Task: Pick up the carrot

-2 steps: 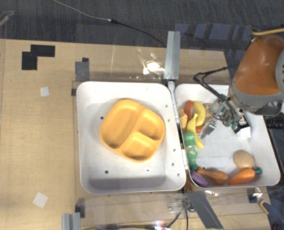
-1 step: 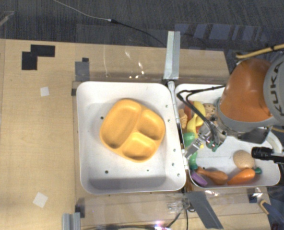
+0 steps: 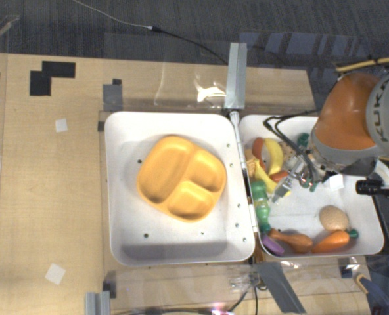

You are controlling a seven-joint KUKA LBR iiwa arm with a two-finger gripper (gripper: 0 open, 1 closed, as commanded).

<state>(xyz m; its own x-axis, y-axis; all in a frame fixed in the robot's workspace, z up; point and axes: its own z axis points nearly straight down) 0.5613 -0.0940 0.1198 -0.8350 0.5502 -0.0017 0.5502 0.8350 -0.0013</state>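
Two bins side by side on the bench (image 3: 43, 195); in the left bin (image 3: 125, 241), a divided plate (image 3: 181, 176) near the middle; in the right bin (image 3: 368, 241), the carrot (image 3: 331, 241) along the front edge, beside a potato-like piece (image 3: 333, 218); more toy food (image 3: 263, 159) heaped against the left wall; gripper (image 3: 288, 184) over that heap.

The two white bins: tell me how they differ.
The left bin carries one big yellow sectioned plate in the middle of its floor; the right bin has a heap of small toy foods, among them the carrot by its near wall. The arm hangs over the right bin, not the left. Both are shallow and white.
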